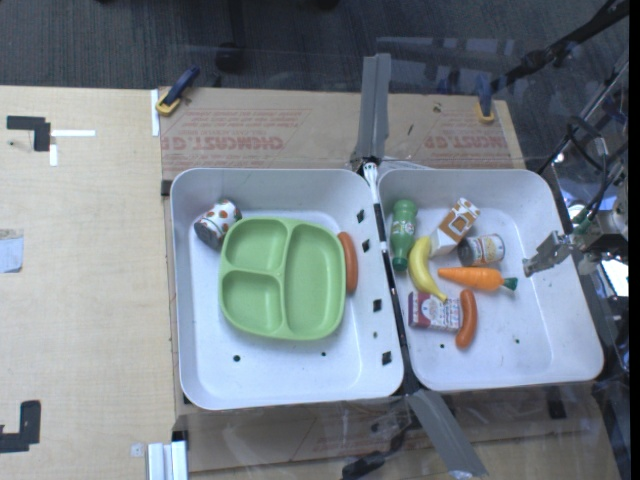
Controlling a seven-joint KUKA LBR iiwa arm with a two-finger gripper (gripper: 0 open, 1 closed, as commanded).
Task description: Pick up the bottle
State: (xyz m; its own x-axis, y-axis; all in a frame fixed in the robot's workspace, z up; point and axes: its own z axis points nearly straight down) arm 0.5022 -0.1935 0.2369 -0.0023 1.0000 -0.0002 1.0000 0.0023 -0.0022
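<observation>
A green bottle (402, 232) lies at the right bin's (520, 368) left wall, touching a banana (424, 270); the gripper (548, 255) sits at the frame's right.

the green bottle (402, 230) looks like glossy plastic (as does the matt-green divided plate (283, 279)) in smooth white bins (200, 358).

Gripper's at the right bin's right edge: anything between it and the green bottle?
Yes. Between the gripper and the green bottle lie the carrot, a small can and the banana, which lies against the bottle's right side.

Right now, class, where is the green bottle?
The green bottle lies in the right bin, against its left wall, just beside the banana.
</observation>
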